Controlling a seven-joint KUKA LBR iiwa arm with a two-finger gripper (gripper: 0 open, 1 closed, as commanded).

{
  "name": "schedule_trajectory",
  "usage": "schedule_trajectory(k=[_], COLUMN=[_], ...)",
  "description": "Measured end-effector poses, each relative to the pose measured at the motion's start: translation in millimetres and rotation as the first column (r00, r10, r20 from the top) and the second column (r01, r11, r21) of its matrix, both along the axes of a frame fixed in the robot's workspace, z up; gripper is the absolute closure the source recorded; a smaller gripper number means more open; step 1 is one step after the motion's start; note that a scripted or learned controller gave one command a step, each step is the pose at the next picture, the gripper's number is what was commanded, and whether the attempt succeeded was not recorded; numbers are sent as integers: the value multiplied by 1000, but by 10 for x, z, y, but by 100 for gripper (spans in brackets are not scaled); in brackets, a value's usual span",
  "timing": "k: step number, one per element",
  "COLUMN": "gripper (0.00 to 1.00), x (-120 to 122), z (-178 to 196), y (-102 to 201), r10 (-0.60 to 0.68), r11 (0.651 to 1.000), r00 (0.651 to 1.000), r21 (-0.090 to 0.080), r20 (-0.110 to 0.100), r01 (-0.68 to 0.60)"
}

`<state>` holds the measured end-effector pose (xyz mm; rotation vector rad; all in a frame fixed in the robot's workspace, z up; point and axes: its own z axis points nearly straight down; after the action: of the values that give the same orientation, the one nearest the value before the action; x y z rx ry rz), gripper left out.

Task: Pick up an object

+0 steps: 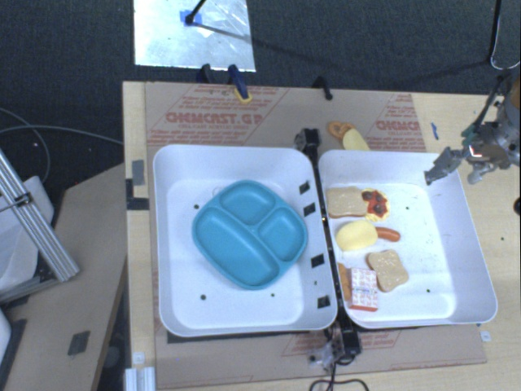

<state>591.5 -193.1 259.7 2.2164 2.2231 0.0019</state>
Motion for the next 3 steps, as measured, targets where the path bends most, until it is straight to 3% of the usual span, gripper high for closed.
schedule_trajectory(k=[1, 2, 3], gripper=[0, 0, 0], x=[186, -486, -1069], z=[-1809, -1757, -1754], y=[362, 234, 818], r10=[3, -5, 0], r11=[1000, 1000, 1000], r00=[1000, 1000, 1000], r21=[2, 2, 3], r20=[1, -7, -5], r01=[-3, 5, 0])
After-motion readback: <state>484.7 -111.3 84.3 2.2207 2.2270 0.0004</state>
